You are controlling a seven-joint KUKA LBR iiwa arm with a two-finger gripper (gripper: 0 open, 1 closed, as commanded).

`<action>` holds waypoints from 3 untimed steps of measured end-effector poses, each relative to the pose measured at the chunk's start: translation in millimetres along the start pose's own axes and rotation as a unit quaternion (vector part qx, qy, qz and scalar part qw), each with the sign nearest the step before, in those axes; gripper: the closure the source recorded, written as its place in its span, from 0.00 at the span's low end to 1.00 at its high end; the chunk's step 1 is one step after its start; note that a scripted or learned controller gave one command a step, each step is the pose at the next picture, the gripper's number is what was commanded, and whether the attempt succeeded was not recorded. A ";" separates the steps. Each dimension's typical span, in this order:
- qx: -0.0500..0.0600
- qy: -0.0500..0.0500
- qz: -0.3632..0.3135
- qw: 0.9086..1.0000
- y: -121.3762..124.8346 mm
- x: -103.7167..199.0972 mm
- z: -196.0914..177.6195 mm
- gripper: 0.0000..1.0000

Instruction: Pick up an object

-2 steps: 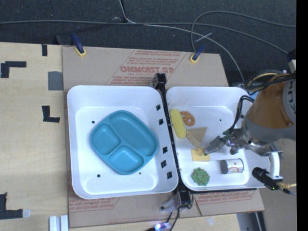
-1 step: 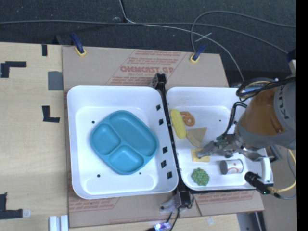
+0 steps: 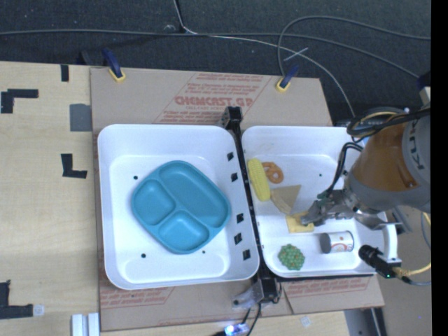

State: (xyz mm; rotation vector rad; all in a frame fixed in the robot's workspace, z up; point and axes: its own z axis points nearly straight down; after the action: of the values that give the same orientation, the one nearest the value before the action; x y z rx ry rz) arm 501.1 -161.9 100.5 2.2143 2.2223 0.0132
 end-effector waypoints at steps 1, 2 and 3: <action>0.003 -0.002 0.001 1.000 9.4 1.8 -45.7 1.00; 0.003 -0.002 0.001 1.000 8.9 9.5 -91.0 1.00; 0.004 -0.001 0.001 1.000 9.8 9.9 -110.5 1.00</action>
State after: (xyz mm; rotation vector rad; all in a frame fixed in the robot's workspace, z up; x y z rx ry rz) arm 509.9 -152.2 211.1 2.2193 2.2223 0.0015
